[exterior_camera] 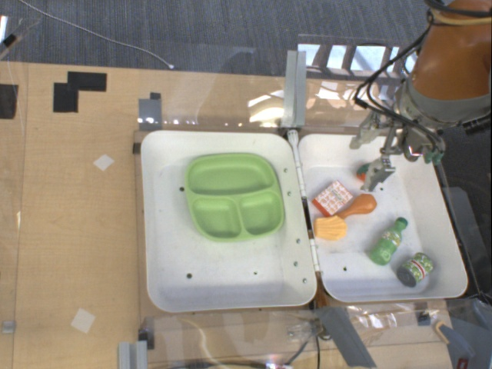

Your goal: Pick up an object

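I'm looking down on the two white bins, and I'll place everything against the right bin (453, 283), since that's where the work is. The left bin (161, 275) sits just beside it, sharing the middle divider, and carries a green sectioned tray (233, 195). My arm (460, 52) comes in over the right bin's far right corner, and the gripper (378, 171) hangs above the bin's upper middle with nothing between its fingers that I can see; whether they're apart or together, I can't tell from this angle. Below it, toward the bin's left wall, a red and white carton (332, 197) touches an orange drumstick-shaped toy (358, 204), with a yellow ridged piece (331, 228) just beside them. Lower right sit a green bottle (388, 241) and a small can (416, 269), each standing clear. My judgement: the drumstick is nearest, but it's crowded, so I'd line the fingers across its narrow part, away from the carton, and come straight down. The bottle would be the cleaner pick if that cluster looks risky.
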`<state>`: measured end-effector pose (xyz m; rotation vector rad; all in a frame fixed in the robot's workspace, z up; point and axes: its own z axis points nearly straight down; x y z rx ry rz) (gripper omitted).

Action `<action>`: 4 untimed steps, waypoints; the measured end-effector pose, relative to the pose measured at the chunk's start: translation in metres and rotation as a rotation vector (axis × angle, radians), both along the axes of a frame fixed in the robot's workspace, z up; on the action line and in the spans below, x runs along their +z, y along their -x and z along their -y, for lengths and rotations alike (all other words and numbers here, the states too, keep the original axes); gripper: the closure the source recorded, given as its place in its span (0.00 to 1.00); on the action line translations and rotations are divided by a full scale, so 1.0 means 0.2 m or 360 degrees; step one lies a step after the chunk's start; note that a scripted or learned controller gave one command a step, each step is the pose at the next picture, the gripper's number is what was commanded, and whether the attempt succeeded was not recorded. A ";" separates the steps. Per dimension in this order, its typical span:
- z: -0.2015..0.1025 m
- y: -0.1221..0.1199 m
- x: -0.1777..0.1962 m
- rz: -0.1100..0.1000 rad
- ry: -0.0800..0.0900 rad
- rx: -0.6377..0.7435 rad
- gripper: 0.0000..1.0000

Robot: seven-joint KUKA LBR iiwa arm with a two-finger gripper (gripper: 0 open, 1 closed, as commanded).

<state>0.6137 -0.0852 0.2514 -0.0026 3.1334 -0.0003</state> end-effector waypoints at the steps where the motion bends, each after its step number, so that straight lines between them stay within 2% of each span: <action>1: 0.03 -0.06 -0.52 -0.0008 -0.0003 -0.0376 0.00; 2: 0.00 -0.13 -0.76 0.0023 0.0002 0.0059 0.00; 3: -0.01 -0.15 -0.68 0.0053 0.0006 0.0066 1.00; 4: -0.41 -0.15 -0.39 0.0022 -0.0005 -0.0241 1.00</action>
